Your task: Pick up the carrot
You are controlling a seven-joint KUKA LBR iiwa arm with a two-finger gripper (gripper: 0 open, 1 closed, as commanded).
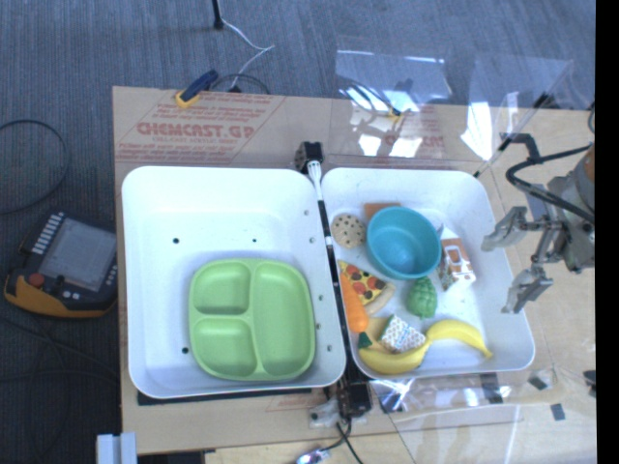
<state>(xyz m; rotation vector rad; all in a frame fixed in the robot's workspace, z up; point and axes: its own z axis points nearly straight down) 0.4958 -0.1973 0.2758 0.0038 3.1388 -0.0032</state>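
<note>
Currently the gripper [515, 262] hangs past the right rim of the right bin [484, 193], fingers spread apart with nothing between them. Well apart from it, the carrot [354, 307] lies along that bin's left wall, beside the pizza slice [368, 287], with the banana [426, 346] nearby and the bowl [402, 241] above. A green tray [253, 319] sits in the left bin [164, 201].

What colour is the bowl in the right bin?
Blue bowl, seen clearly in the camera view.
</note>
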